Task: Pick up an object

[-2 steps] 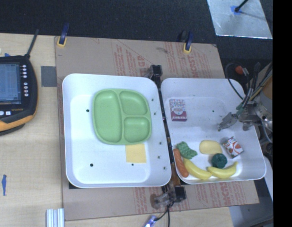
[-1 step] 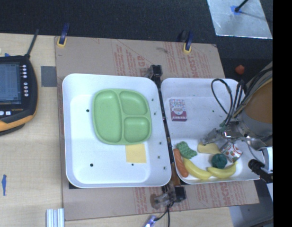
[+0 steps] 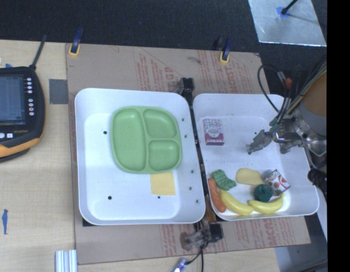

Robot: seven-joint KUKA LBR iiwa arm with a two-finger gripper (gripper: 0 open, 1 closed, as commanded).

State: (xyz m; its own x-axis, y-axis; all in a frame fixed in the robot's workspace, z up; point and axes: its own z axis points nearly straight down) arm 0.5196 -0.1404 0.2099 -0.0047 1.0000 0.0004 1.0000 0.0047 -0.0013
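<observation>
Overhead, the claw (image 3: 257,144) hangs above the bare middle of the right shallow white bin (image 3: 243,102), reached in from the right on the grey arm; its two thin fingers point left and look spread slightly apart, with nothing between them.

Along that bin's near edge lies a cluster of toy food. A curved yellow plastic banana (image 3: 248,206) runs along the front, with an orange carrot (image 3: 216,195) just to its left near the bin's inner wall. A small green leafy piece (image 3: 223,178) sits touching the carrot's upper end. A pale yellow rounded piece (image 3: 249,177) rests just above the banana, and beside it a dark teal round object (image 3: 264,193) touches a small red-and-white packet (image 3: 276,181); its print is too small to read. Farther back, well apart from the cluster, a small pink-and-white carton (image 3: 213,131) lies flat, its label illegible.

The left white bin (image 3: 87,152) holds a pale green divided plastic plate (image 3: 145,139) and a flat yellow square slice (image 3: 163,183) just in front of it.

On the surface at far left rests a black-and-orange handheld control pendant (image 3: 16,115) with a dark screen. The brown cardboard sheet (image 3: 123,67) under the bins carries faint red printing that cannot be read.
</observation>
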